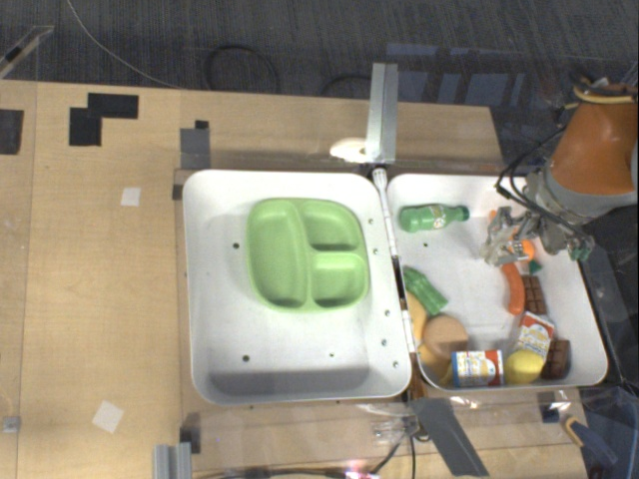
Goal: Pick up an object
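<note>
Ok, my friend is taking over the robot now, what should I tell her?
Gripper: low over the right bin, near its right side, just above an orange sausage-shaped toy. Whether its fingers are open or shut cannot be told, and nothing shows between them.
Things: the right bin also has a green bottle, a small can, a yellow lemon-like toy, a little carton and a brown bar. The left bin has a green divided plate.
Done: nothing is lifted.
Left: grab one object and lift it.
</note>
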Controlling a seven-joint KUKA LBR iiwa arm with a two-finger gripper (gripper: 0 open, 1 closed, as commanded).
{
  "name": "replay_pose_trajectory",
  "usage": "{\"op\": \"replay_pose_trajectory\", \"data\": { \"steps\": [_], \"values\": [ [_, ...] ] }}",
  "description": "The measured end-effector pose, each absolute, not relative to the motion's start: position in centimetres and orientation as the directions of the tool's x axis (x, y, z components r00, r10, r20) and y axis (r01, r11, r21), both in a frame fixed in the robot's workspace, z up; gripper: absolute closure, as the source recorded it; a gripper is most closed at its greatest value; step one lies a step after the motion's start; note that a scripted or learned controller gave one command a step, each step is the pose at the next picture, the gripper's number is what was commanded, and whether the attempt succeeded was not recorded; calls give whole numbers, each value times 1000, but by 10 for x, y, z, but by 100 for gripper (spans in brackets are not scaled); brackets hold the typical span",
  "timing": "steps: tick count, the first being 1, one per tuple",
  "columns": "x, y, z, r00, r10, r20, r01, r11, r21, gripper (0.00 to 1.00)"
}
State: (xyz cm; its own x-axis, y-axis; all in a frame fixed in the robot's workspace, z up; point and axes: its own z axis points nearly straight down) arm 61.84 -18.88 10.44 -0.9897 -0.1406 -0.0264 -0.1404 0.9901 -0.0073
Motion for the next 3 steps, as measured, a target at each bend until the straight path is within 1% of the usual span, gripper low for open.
{"op": "replay_pose_trajectory", "data": {
  "steps": [1,2,3],
  "values": [
    [618,-189,104,-990,-141,-25,-141,990,-7,0],
    [619,-191,88,-997,80,-12,80,997,-1,0],
    [620,-144,89,-1000,22,-12,22,1000,0,0]
  ]
}}
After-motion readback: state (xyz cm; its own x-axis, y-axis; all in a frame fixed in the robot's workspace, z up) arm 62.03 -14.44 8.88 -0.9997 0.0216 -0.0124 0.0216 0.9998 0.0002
